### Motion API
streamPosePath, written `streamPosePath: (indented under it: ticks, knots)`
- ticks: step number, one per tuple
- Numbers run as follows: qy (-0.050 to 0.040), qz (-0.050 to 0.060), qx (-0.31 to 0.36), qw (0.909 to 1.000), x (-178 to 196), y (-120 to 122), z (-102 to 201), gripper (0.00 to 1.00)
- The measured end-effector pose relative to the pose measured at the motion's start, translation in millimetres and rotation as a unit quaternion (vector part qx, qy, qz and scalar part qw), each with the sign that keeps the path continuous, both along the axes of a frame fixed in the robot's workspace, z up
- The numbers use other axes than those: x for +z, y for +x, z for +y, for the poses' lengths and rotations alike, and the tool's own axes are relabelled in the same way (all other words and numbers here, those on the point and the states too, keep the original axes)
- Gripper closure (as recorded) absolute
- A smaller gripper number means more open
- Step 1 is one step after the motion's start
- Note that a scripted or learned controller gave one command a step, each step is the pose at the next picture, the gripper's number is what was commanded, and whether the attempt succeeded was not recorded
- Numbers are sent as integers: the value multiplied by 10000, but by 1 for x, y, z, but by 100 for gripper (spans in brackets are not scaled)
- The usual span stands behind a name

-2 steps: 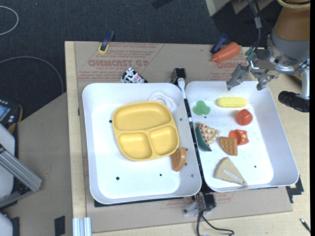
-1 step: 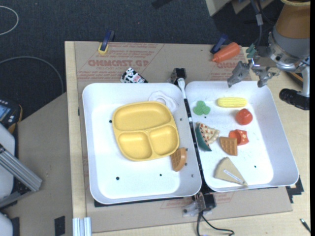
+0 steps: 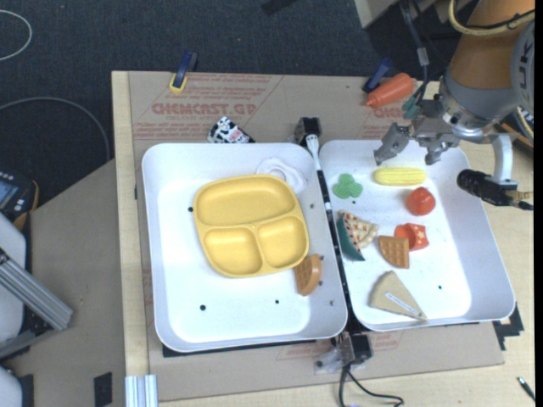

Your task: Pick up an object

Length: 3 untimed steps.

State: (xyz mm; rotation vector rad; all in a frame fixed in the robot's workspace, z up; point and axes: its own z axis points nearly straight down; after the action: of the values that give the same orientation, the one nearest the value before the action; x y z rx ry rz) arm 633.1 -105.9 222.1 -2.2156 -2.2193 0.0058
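Note:
My gripper (image 3: 413, 147) hangs open over the back edge of the right bin (image 3: 479, 253), its two fingers spread apart with nothing between them. Just below it lies a yellow corn cob (image 3: 400, 176). A red tomato (image 3: 420, 200) sits a little nearer the front, and a green broccoli piece (image 3: 346, 186) lies to the left of the corn. Further forward are a pizza slice (image 3: 356, 231), a waffle piece (image 3: 394, 251), a red pepper chunk (image 3: 414, 236) and a cheese wedge (image 3: 394, 297).
The left bin (image 3: 170, 295) holds a yellow divided plate (image 3: 250, 225), a white ring (image 3: 284, 174) behind it and a brown croissant (image 3: 309, 274) at its front right. An orange carrot (image 3: 389, 90) lies on the cardboard behind the right bin.

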Motion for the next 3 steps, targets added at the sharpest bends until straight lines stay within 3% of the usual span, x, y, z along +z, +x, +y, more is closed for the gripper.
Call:
streamPosePath:
  ticks: [3]
  knots:
    - [2,5,-11,10000,-141,-12,-6,0]
